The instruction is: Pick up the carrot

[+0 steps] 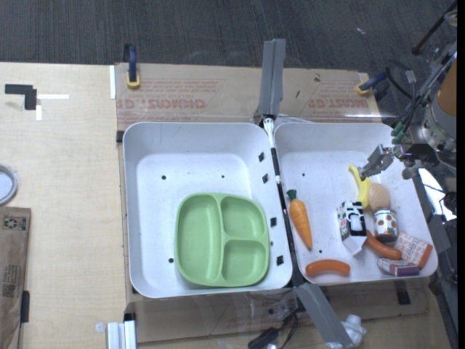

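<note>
Carrot [300, 222]: lay in the right bin [327, 145], near its left wall, green top pointing away.
Jaws [387, 161]: hovered over the bin's right side, well apart from the carrot; whether released or clenched, cannot tell.
Left bin [149, 195]: held a green plate [221, 240].

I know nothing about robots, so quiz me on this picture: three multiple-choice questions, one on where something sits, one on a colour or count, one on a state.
1. Where does the carrot lie?
A. In the right bin, near its left wall
B. On the green tray
C. On the bench outside the bins

2. How many compartments has the green tray?
A. Two
B. Three
C. Five

3. Is the carrot picked up?
A. Yes, it hangs in the air
B. No, it lies on the bin floor, apart from the gripper
C. It lies in the left bin

Answers: 1 A, it lies beside the wall between the bins. 2 B, one long section and two smaller ones. 3 B, the gripper is over the far right part of the bin, near the banana.
</note>
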`<act>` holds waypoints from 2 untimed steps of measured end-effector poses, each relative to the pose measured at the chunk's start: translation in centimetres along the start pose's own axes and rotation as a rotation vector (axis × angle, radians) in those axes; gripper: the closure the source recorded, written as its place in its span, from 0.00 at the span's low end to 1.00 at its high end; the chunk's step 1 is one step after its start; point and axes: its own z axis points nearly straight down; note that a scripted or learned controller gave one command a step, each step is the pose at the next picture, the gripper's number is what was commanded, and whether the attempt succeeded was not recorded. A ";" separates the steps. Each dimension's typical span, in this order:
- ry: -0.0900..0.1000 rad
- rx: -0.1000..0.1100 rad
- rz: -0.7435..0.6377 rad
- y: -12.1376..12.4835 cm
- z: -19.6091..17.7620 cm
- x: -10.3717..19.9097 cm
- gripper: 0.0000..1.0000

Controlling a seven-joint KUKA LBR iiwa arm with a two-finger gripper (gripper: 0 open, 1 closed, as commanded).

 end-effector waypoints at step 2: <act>-0.001 -0.003 -0.346 -1.7 8.9 7.6 0.00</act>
